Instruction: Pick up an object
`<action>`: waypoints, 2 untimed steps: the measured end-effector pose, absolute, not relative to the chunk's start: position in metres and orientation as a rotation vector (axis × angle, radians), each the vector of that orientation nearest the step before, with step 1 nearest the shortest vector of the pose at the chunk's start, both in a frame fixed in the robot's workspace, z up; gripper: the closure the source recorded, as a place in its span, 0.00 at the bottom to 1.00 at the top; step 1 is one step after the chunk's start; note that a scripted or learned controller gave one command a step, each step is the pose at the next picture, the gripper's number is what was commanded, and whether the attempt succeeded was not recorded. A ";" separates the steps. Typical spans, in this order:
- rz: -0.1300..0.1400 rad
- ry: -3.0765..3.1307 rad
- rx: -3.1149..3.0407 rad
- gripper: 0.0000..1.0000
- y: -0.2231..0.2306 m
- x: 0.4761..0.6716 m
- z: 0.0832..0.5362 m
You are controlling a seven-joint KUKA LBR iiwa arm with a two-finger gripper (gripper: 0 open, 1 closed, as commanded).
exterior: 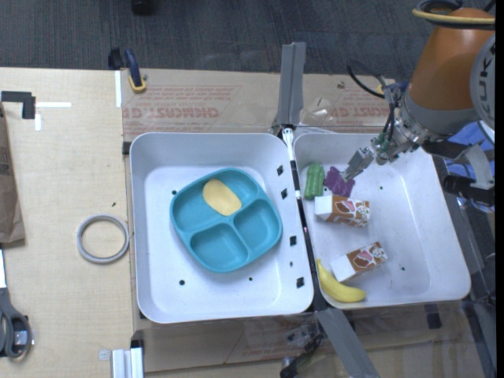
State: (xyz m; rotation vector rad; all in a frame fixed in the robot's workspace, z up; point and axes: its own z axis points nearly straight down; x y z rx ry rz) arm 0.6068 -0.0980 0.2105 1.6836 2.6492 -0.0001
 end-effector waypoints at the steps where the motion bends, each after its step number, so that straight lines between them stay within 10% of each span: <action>1: -0.002 2.509 1.890 0.00 -0.078 0.637 0.191; 2: -0.001 2.577 1.795 0.00 -0.111 0.624 0.092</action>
